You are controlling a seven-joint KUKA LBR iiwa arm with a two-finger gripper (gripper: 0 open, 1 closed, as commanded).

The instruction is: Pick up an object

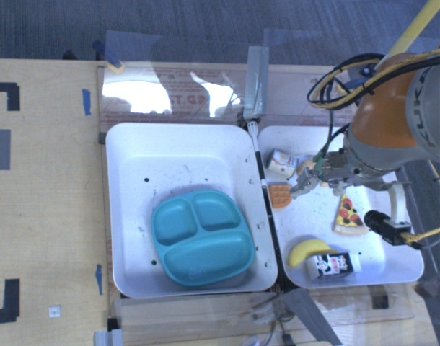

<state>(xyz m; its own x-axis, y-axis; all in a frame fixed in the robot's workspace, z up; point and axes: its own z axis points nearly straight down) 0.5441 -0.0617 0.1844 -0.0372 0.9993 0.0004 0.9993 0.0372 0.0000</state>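
The right bin holds several small items: an orange waffle-like piece by its left wall, a white carton at the back left, a pizza slice, a yellow banana and a black-and-white milk carton at the front. My gripper reaches in from the right and hangs low, just right of the waffle piece and in front of the white carton. No object shows between the fingers.
The left bin holds a teal divided plate in its front half. A metal post stands behind the divider between the bins. Cables loop above my orange wrist band.
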